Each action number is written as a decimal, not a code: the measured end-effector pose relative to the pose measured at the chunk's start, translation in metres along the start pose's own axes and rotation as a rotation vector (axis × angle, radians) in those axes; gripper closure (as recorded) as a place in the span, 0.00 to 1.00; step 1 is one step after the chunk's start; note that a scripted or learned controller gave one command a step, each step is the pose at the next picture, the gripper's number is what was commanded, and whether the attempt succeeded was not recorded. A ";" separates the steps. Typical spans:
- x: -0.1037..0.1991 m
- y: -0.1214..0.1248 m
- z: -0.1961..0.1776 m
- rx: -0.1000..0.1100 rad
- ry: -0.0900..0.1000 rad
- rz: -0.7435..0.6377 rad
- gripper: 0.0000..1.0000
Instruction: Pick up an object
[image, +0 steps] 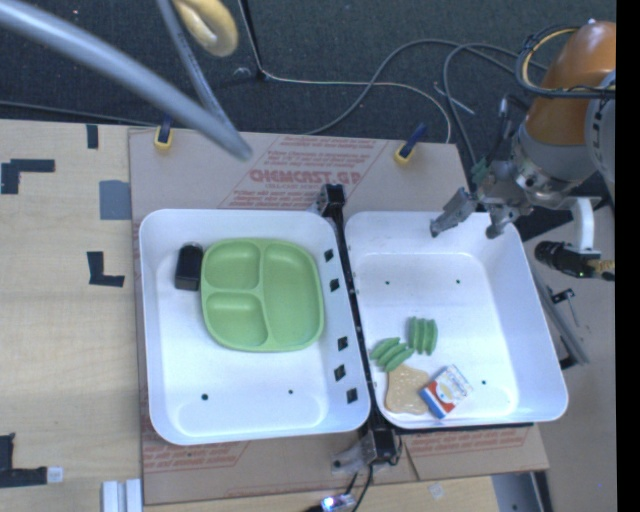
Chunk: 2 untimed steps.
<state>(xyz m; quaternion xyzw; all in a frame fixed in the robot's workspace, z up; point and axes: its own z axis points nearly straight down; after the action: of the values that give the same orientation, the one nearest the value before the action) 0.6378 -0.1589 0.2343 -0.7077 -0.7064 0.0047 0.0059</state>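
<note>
The pincer (468, 224) is hanging spread open and holding nothing over the far edge of the right bin (520, 300), while the green pods (408, 343), cracker (404, 391) and small packet (445, 390) are lying well apart from it near the bin's near edge.

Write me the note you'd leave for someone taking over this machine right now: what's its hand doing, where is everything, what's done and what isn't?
Hand: open, holding nothing, above the far rim of the right bin.
Right bin, near end: two green bean pods, a tan cookie-like piece and a small red, white and blue packet, bunched close together.
Left bin: green divided plate with a small black block at its left edge.
Done: nothing picked up yet.
Left: move the hand to one item, probably in the right bin since those lie nearest, close on it and lift.
</note>
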 end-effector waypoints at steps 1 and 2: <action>0.001 0.002 -0.009 -0.014 -0.002 -0.003 0.00; -0.006 0.006 0.052 -0.009 -0.003 -0.003 0.00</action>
<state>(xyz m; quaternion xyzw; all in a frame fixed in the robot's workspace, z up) 0.6431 -0.1652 0.1826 -0.7068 -0.7074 0.0027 0.0018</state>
